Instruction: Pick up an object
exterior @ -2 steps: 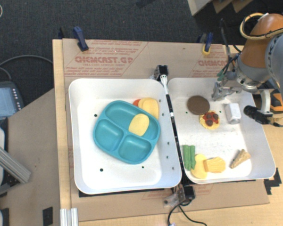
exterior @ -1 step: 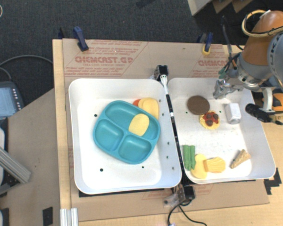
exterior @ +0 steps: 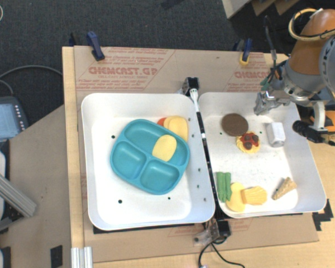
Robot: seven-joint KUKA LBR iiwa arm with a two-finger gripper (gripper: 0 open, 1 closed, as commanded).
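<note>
My gripper point(exterior: 262, 104) hangs over the far edge of the right bin point(exterior: 307, 166), just right of a brown round disc point(exterior: 234, 124). Nothing shows in its grasp. Near the disc lie a small red and yellow piece point(exterior: 248, 142) and a pale grey block point(exterior: 276, 133). At the bin's front sit a green bean piece point(exterior: 223, 186), a yellow lump point(exterior: 248, 197) and a tan wedge point(exterior: 284, 188). In the left bin point(exterior: 100, 149) a teal divided plate point(exterior: 139, 163) carries a yellow oval point(exterior: 164, 147). A yellow and red item point(exterior: 175, 125) rests by the plate's far rim.
The two bins meet at a black-clamped seam point(exterior: 201, 144). They stand on a cardboard sheet point(exterior: 128, 71) held by blue and yellow clamps at the back. The arm's orange band point(exterior: 318, 29) and grey body fill the top right above the right bin.
</note>
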